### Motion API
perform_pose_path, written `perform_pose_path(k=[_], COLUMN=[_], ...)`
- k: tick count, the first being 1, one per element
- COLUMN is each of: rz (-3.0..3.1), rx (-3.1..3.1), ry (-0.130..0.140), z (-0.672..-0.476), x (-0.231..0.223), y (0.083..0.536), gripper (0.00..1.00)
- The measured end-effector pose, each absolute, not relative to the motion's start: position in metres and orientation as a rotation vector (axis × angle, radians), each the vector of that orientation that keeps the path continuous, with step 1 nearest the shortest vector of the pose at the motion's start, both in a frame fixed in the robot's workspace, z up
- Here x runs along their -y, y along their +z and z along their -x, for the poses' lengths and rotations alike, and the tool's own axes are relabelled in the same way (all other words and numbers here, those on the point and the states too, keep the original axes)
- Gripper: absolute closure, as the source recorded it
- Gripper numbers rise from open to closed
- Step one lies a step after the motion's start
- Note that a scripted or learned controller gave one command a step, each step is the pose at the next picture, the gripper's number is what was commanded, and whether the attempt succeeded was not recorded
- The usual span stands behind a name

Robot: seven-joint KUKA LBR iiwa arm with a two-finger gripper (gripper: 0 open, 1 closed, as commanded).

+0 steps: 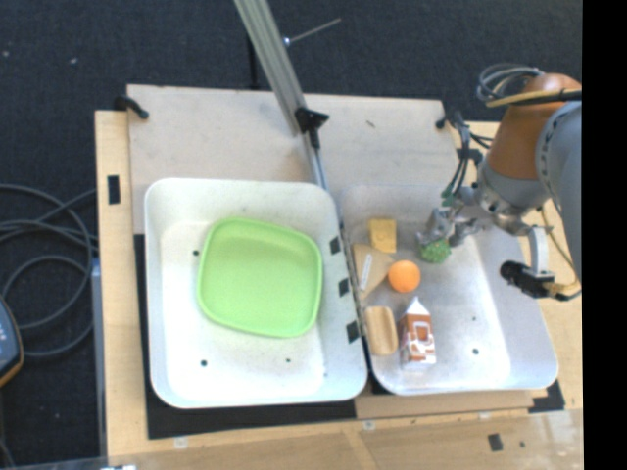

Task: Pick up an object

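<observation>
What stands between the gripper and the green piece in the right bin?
Nothing visible does. The gripper is directly over the small green piece, at its upper edge. The orange ball and the yellow block lie apart to its left.

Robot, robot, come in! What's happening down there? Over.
Tool down in right bin, at green thing. Grip unclear. Orange ball close beside it.

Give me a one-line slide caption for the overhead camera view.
Gripper reaches a green object in the right bin; green plate fills the left.
</observation>
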State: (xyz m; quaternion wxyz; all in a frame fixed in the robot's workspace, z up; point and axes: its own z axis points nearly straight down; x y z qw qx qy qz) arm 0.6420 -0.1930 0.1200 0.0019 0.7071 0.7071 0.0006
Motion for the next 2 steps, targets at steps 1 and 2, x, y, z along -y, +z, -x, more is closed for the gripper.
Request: perform_pose_path(k=[1,2], rz=[-2.219,-2.219], rx=[-2.218,-2.219], ry=[0.004,0.004], z=[-0.650,-0.645], x=[0.194,0.190], y=[0.165,0.211], gripper=[1.00,1.00])
